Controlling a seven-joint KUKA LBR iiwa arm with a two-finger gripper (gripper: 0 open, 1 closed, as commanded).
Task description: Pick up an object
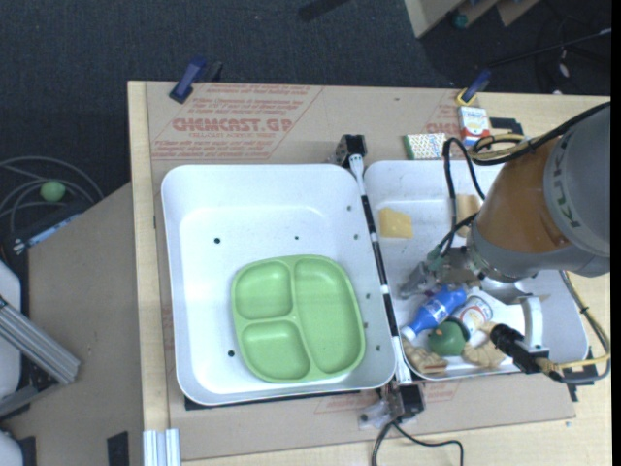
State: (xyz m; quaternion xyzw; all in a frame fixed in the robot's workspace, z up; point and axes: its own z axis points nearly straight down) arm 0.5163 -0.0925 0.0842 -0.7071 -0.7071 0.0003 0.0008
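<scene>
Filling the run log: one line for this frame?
arm: over right bin | gripper: low among clutter, fingers unclear | nearest: blue bottle, green round object | left bin: green divided plate | grasp: none seen

You've got a tan desk [243, 119] with red "CHEMCAST" lettering printed across its top. A blue clip [190, 79] sits on the desk's far left corner, and another blue clip [474, 86] on the far edge toward the right. Just beside that one lie a small speckled card [423, 146] and a white-and-red packet [473, 123]. A black clamp [351, 148] sits at the far end of the seam between the bins; another clamp [403, 402] sits at the near end. Left of the desk, note coiled grey cables [39, 202] on dark carpet [146, 17], with a green ball [52, 191] lying among them.
</scene>
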